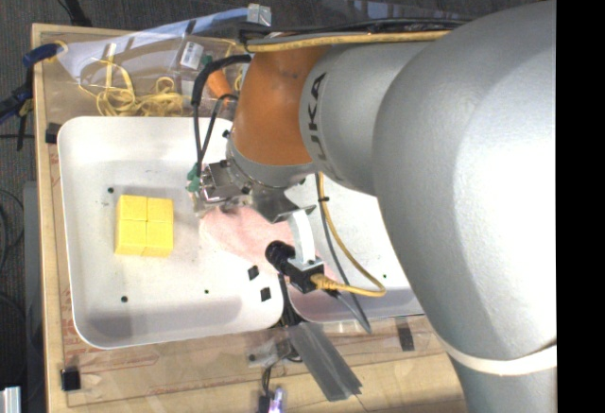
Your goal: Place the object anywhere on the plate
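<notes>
So the arm [454, 146] pretty much blocks the right bin [378, 302].
Yellow block [145, 226] sits in the left bin [85, 165], apart from the half-hidden pink plate [236, 230]; gripper [210, 191] jaws, can't tell.

Yellow cord [128, 92] and clear plastic bag [142, 47] behind the left bin [76, 213].
</notes>
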You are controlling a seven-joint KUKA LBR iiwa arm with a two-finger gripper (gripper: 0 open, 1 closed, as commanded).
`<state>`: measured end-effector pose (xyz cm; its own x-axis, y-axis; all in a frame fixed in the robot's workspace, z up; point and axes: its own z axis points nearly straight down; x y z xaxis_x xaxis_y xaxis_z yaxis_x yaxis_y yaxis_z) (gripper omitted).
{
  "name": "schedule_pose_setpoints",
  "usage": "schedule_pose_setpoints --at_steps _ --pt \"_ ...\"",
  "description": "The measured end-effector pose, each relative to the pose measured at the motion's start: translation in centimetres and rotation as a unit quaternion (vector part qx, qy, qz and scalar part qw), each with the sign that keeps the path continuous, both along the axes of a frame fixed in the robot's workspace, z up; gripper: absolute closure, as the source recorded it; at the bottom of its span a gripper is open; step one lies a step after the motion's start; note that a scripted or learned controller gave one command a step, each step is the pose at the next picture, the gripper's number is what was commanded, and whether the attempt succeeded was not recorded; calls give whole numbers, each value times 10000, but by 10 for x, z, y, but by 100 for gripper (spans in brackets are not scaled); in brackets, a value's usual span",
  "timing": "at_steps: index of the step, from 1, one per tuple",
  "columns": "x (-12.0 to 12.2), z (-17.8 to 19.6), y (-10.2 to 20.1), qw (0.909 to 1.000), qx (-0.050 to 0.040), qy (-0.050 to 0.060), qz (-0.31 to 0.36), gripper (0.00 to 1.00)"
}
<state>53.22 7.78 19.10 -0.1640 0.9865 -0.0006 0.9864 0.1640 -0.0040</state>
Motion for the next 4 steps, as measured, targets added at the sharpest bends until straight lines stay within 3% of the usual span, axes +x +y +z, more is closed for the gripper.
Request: schedule_pose_setpoints --at_steps 1,2,3,4 --pt "14 -59 28 9986 1 20 533 100" --pt "67 0 -14 9977 6 -2 678 100" --pt "29 32 37 9956 9 6 935 100" --pt "32 -23 71 9937 -1 15 1125 100"
